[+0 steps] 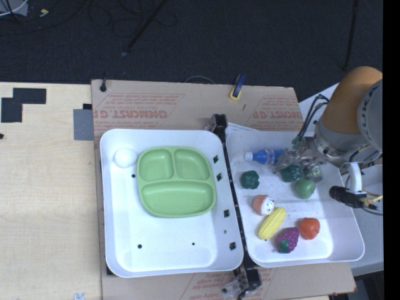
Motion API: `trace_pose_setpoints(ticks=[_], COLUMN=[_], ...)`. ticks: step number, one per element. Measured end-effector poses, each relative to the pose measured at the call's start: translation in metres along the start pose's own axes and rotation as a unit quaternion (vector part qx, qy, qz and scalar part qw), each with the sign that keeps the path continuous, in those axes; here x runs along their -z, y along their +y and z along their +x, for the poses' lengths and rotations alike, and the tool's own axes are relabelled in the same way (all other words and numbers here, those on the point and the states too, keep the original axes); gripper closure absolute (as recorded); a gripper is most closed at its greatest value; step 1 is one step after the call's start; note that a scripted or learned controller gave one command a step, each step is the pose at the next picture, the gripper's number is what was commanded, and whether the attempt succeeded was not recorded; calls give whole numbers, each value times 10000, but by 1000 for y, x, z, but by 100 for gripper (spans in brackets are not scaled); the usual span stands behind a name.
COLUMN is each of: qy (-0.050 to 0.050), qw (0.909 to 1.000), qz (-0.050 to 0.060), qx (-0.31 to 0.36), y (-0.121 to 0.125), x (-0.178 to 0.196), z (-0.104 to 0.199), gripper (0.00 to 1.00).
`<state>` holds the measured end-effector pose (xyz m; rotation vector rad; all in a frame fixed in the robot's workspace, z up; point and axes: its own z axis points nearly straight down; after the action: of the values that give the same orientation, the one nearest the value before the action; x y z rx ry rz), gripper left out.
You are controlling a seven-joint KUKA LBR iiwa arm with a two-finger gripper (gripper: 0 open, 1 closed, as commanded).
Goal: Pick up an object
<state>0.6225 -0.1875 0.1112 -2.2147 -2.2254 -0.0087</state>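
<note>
Dark green toy [290, 173] beneath jaws [295, 165].

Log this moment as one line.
gripper: low in right bin, beside green ball | grasp: unclear | left bin: green plate

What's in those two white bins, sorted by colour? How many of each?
Green: 4, divided plate, dark green piece, green ball, teal piece
White: 1, ball
Blue: 1, bottle
Yellow: 1, corn
Red: 1, tomato
Purple: 1, grapes
Pink-and-white: 1, small toy
Total: 10
</note>
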Motion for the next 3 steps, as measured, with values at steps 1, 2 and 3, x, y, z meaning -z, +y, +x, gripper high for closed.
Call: trace_pose_setpoints(ticks=[1, 2, 3], qy=[-14, -28, -31], qw=[10000, 10000, 10000], qz=[8, 3, -4], qx=[-4, -28, -49], y=[-1, 8, 1], x=[8, 55, 114], z=[-2, -1, -5], gripper=[100, 100, 100])
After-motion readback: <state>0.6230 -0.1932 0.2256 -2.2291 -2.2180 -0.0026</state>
